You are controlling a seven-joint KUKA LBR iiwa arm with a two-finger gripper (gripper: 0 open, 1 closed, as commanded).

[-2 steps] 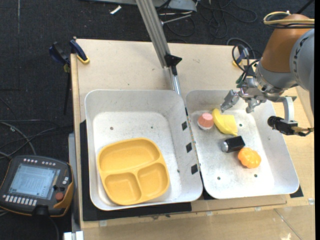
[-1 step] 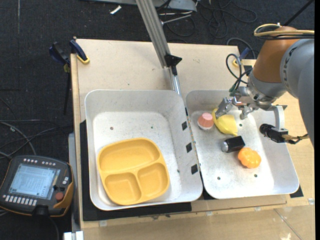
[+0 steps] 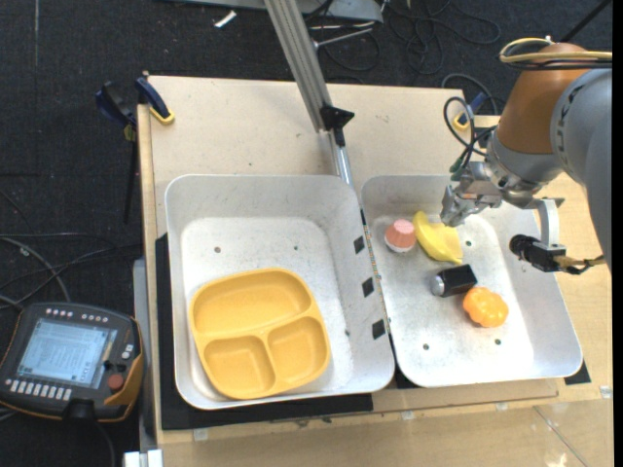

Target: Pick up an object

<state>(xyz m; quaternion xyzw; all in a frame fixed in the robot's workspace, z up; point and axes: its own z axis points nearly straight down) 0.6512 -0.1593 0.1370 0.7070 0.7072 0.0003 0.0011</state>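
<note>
The right bin (image 3: 545, 353) holds a yellow banana-shaped toy (image 3: 440, 241), a pink round piece (image 3: 399, 234) just left of it, a black cylinder (image 3: 454, 280) lying on its side, and an orange fruit-shaped toy (image 3: 485, 306). My gripper (image 3: 456, 209) points down at the upper right end of the yellow toy, close to it or touching it. Whether anything is held is hidden by the gripper body.
The left bin (image 3: 243, 197) carries a yellow three-compartment tray (image 3: 258, 331). A slanted metal pole (image 3: 302, 56) ends at the bins' shared back edge. A teach pendant (image 3: 68, 358) lies off the bench at the left, and a blue clamp (image 3: 146, 100) grips the far left corner.
</note>
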